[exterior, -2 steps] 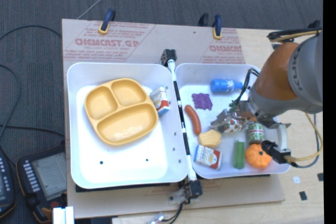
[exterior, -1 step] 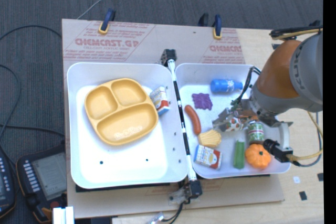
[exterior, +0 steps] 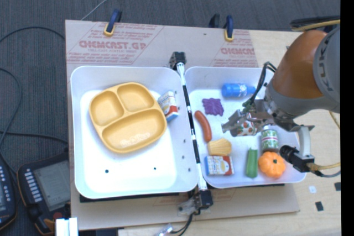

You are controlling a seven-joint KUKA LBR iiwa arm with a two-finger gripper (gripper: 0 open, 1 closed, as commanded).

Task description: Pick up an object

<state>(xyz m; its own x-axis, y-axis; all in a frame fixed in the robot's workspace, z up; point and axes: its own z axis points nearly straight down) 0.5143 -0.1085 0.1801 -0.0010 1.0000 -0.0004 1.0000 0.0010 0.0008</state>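
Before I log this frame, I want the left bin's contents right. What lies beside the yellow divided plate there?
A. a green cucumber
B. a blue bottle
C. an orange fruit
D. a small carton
D: a small carton lies against the right side of the yellow divided plate in the left bin; the other three lie in the right bin.

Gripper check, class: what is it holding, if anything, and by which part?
It cannot be told: the two-finger gripper is low in the right white bin, with no object visibly between its fingers.
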